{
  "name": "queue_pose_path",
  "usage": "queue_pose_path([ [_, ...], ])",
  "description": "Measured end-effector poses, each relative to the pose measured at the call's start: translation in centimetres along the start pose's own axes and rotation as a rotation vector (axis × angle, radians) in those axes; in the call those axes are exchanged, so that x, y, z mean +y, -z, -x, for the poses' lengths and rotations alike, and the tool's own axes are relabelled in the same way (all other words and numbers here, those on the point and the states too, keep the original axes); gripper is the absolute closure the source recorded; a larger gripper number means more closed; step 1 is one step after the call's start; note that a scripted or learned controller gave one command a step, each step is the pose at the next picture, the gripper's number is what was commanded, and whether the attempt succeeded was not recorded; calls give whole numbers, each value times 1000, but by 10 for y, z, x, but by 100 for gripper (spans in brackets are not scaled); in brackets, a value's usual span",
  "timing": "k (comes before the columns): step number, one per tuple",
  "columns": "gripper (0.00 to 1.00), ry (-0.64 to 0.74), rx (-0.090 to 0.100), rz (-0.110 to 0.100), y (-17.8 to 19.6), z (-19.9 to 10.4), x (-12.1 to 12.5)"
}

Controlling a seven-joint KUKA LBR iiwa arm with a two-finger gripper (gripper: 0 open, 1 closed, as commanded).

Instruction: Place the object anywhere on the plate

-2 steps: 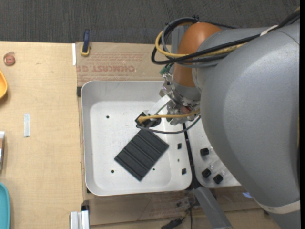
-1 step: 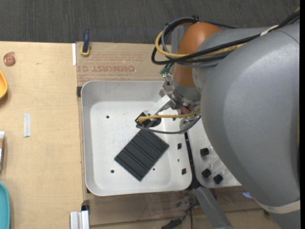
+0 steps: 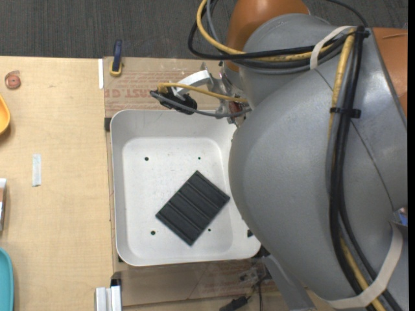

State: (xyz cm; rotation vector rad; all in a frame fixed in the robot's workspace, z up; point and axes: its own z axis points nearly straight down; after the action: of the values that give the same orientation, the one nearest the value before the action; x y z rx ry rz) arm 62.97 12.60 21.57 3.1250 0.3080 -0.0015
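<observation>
A single dark slab (image 3: 193,208) lies flat on the floor of the white bin (image 3: 118,193), a flat rectangle of black or charcoal, with grooves running along its length so that it reads as a few parallel strips. It sits turned at a diagonal, one corner aimed at the bin's near edge and the opposite corner toward the right side, where the arm's bulk begins. It is nearer the near-right corner of the bin than the far-left, and it touches none of the walls that I can see.

The grey arm (image 3: 305,154) swells across the whole right side, its orange band (image 3: 262,8) up at the far edge, looped with yellow and black cables (image 3: 214,41). What pokes out from under it at the far rim of the bin is a small cluster of metal and black parts (image 3: 188,96); I cannot tell whether this is the gripper, nor how it stands, and nothing is visibly held there. It hangs over the bin's far wall, well apart from the slab.

Count: one slab, one bin in sight with four small dark holes (image 3: 147,159) in its floor. On the pale wooden bench (image 3: 52,173) to the left lie a short whitish strip (image 3: 36,170), a small round reddish disc (image 3: 11,80) near the far-left corner and a blue clip (image 3: 117,57) at the far edge.
</observation>
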Motion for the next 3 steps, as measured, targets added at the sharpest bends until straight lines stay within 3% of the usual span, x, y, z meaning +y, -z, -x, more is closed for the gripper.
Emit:
queue_pose_path([
  [1,0,283,-2,1,80,-17,-24],
  [2,0,632,-4,0,137,-14,-12],
  [3,0,1341,-4,0,159,-24,-35],
])
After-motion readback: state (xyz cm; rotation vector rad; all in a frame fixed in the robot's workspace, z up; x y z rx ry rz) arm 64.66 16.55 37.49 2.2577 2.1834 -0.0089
